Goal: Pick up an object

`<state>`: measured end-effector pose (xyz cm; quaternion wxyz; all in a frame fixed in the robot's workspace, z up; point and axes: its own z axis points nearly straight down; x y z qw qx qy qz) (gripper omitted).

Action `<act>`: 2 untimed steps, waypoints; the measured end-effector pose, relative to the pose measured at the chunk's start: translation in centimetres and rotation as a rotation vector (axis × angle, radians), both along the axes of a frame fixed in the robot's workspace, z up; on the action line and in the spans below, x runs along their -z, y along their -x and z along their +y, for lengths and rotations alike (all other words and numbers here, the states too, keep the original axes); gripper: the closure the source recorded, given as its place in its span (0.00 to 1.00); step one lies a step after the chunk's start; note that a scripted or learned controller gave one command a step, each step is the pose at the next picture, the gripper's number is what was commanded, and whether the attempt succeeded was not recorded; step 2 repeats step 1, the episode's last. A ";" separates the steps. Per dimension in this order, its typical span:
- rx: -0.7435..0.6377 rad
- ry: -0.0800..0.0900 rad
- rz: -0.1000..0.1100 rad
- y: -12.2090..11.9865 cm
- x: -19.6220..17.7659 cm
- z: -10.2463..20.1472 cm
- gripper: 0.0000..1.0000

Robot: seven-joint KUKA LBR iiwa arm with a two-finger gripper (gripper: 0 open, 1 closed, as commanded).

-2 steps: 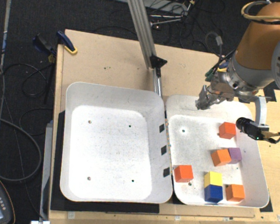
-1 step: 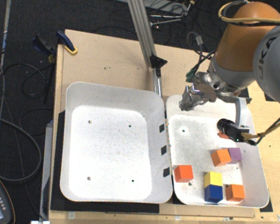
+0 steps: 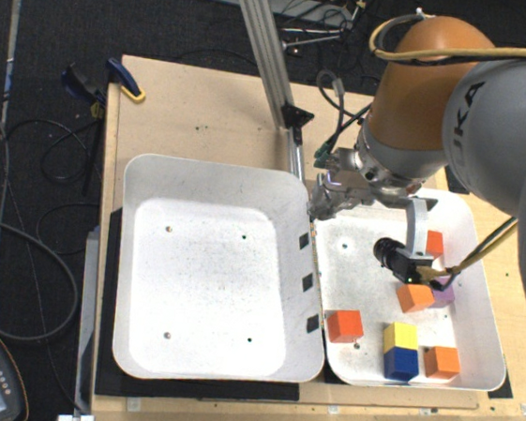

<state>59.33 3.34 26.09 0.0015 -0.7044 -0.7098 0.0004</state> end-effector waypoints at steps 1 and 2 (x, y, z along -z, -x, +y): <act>0.001 0.001 0.001 0.7 2.8 4.3 1.00; 0.001 0.001 0.001 0.7 2.8 4.3 1.00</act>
